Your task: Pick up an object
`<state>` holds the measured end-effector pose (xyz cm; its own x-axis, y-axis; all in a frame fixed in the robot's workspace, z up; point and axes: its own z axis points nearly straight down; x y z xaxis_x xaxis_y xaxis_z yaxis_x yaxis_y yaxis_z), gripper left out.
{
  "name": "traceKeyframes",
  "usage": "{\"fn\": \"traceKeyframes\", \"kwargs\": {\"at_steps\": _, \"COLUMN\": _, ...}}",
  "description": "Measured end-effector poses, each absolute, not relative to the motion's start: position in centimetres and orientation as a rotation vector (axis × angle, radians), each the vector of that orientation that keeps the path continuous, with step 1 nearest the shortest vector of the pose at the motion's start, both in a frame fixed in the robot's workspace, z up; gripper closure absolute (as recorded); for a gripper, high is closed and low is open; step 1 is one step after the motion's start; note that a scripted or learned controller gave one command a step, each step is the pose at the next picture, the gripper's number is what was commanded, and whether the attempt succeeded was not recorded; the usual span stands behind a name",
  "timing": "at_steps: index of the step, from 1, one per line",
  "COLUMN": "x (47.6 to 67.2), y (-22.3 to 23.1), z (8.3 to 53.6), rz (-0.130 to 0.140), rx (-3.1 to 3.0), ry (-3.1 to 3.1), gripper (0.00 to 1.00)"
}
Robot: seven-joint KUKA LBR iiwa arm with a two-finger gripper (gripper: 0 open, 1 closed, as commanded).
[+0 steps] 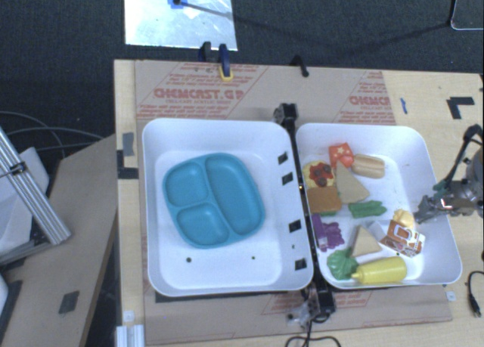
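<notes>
The right bin (423, 149) holds several toy foods. Among them are a tan bun (368, 164), a red and orange piece (340, 154), a tan wedge (350, 184), brown toast (324, 200), purple grapes (327, 230), an orange and white carton (403, 233) and a yellow bottle (382, 269). My gripper (441, 204) hangs low at the bin's right rim. It is just right of the carton and nothing shows in its grasp.
The left bin (174, 137) holds a blue divided plate (214, 199). A green leafy piece (342, 264) and a green strip (367, 208) also lie in the right bin. Black clips run along the wall between the two bins (296, 202). Cardboard covers the bench (333, 92) behind the bins.
</notes>
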<state>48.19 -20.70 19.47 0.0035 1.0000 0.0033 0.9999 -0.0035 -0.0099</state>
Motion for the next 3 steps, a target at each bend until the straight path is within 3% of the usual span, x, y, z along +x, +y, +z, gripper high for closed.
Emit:
{"fn": "traceKeyframes", "kwargs": {"at_steps": 1, "x": 50.5, "y": -11.8, "z": 23.5, "rz": -0.011, "rx": -2.210, "ry": -2.237, "gripper": 1.00}}
{"fn": "traceKeyframes", "kwargs": {"at_steps": 2, "x": 48.7, "y": -7.3, "z": 22.2, "rz": -0.002, "rx": -2.211, "ry": -2.228, "gripper": 1.00}}
{"fn": "traceKeyframes", "kwargs": {"at_steps": 3, "x": 50.1, "y": -20.5, "z": 18.6, "rz": 0.004, "rx": -2.235, "ry": -2.216, "gripper": 1.00}}
